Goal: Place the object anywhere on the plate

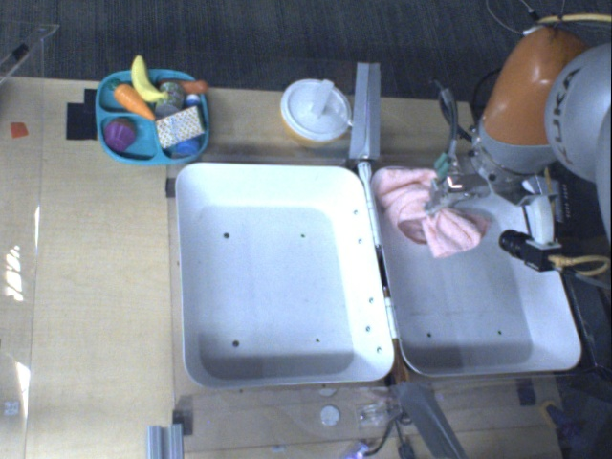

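One pink cloth point(421, 210), crumpled, no clear axis; gripper point(448, 191) pinching it.

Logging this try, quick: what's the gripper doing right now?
Gripper: down on the pink cloth in the right bin; open or closed cannot be told.

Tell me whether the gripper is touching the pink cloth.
Touching. The camera view shows the gripper down in the right bin, its tip pressed into the bunched pink cloth with no gap between them.
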`<state>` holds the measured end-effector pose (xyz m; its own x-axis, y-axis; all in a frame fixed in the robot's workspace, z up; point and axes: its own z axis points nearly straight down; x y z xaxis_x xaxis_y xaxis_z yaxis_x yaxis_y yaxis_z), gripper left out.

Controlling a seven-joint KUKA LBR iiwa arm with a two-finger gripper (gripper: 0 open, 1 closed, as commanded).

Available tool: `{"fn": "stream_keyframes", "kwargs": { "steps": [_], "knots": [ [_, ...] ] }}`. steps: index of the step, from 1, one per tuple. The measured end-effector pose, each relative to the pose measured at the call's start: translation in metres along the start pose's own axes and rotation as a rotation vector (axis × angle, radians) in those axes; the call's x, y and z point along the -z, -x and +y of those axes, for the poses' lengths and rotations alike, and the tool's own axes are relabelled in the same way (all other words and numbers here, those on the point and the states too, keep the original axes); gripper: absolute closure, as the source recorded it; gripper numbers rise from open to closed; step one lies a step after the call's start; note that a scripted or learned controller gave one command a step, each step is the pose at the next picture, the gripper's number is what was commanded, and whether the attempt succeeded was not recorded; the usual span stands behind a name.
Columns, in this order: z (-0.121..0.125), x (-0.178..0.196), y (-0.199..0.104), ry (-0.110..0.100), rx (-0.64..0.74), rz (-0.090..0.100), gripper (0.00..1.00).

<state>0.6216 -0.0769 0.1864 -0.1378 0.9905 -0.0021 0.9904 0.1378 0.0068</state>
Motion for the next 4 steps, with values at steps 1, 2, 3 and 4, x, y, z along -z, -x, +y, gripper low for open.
{"fn": "stream_keyframes", "kwargs": {
  "steps": [1,2,3,4],
  "knots": [
    [0.003,0.04,-0.001,0.003,0.007,0.0,1.0],
    [-0.006,0.032,-0.049,0.001,0.41,0.001,1.0],
    [-0.021,0.031,-0.099,0.003,0.813,0.001,1.0],
    [-0.03,0.044,-0.149,0.007,1.215,0.001,1.0]
  ]
}}
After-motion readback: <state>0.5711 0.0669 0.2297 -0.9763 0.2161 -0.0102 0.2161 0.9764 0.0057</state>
